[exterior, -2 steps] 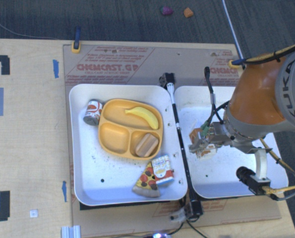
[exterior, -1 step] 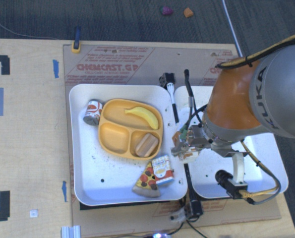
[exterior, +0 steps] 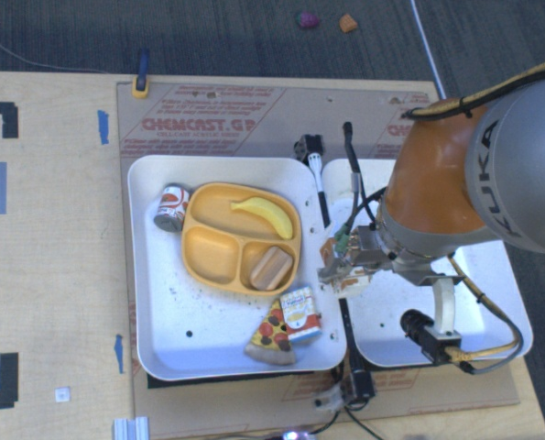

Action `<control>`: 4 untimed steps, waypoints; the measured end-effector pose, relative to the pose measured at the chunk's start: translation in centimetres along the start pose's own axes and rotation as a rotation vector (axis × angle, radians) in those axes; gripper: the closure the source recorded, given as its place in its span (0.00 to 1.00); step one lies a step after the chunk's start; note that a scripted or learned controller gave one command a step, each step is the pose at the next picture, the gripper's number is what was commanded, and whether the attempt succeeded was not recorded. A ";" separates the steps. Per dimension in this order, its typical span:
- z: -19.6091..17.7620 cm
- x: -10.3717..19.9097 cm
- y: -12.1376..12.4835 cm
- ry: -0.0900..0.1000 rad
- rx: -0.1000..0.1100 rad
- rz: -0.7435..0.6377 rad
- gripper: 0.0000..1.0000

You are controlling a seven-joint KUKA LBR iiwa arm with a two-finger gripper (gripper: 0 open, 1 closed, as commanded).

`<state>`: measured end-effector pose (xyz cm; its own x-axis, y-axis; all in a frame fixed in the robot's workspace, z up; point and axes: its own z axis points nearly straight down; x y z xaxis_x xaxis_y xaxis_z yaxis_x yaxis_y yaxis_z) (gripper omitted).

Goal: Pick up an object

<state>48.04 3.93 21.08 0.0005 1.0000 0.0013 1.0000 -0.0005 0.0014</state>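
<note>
The objects to pick from are all lying in the left bin. A yellow divided plate is sitting in its middle. A banana is resting in the plate's long upper compartment, and a brown, bun-like item is filling the lower right one. A small drink can is leaning against the plate's left rim; its label is too small to read. Below the plate, a little carton with a printed face is lying just beside a toy pizza slice, the two touching near the bin's lower right corner. The carton's print is not legible.

The gripper is hanging over the seam between the two bins, beside the plate's right edge. The wrist is hiding its tip, so I cannot tell whether it is spread, closed or pinching anything.

The arm is reaching in over the right bin, showing its orange band and the black letters "KU" on its grey shell. A black cable fitting is dangling over that bin.

Both bins are sitting on a brown board bearing the red print "CHEMCAST". Beyond it, a purple bit and an orange bit are lying on the dark floor.
</note>
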 end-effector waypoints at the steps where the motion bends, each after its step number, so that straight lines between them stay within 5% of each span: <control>1: 0.1 -4.2 0.0 -0.001 0.000 0.000 1.00; 2: 0.4 -3.4 -0.1 0.000 0.002 -0.001 1.00; 3: 1.2 -8.3 -0.1 -0.001 0.004 0.000 1.00; 4: 1.4 -3.1 -0.1 0.000 0.003 -0.002 1.00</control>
<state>47.96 0.88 19.66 -0.0017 1.0000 0.0018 1.0000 0.0017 -0.0014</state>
